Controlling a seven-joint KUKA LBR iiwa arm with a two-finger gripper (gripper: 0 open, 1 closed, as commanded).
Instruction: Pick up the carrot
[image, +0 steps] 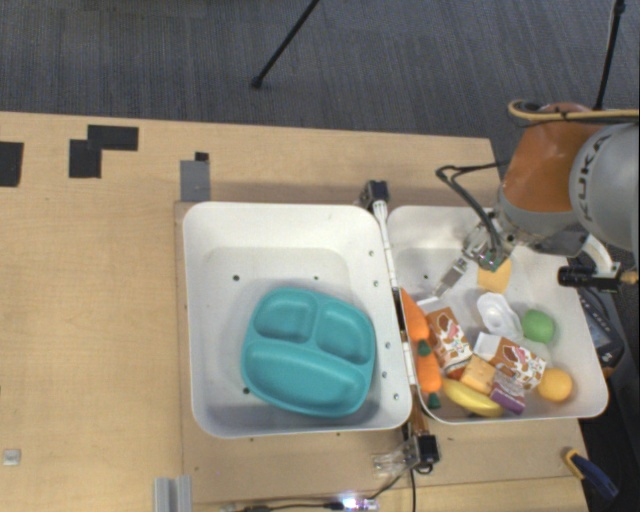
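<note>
Carrot (421, 345): lower centre of frame, lying along right bin's (598, 385) left wall. Likely stiff, light, smooth toy; take it mid-body, across its width. Gripper (487, 246) upper right; fingers' spread you cannot tell.

A light wooden table (90, 330) fills most of the view, with black square markings (100, 150) near its far left corner. Beyond it lies dark grey carpeted floor (400, 60), crossed by thin black legs (290, 45), perhaps a tripod's.
</note>
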